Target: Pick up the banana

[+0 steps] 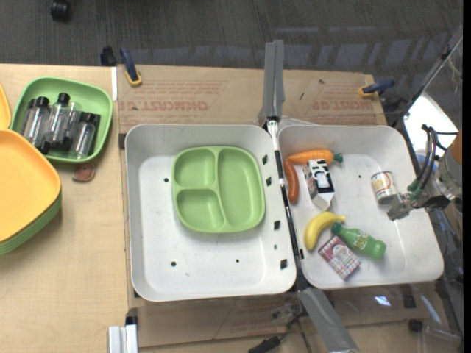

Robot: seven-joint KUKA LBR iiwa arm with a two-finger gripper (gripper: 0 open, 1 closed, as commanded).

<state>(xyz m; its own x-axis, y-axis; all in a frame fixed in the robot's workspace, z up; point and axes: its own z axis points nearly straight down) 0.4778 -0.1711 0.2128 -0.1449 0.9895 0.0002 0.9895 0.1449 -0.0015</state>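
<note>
Red square snack packet point(339, 257) touches the green plastic bottle point(360, 242), crowding the curved yellow banana point(321, 228); the grey metal gripper point(403, 207), grip unclear, might grab those instead.

arm point(450, 169): grey, orange patch at the frame edge
cable point(427, 153): thin, dark, looping
gripper point(401, 206): grey metal

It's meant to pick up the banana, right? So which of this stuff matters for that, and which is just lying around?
Belongs to the job:
banana
gripper
right bin, where the banana lies

Just lying about:
green bottle
carrot
sausage
small can
red packet
carton
green divided plate
tray of bottles
</note>
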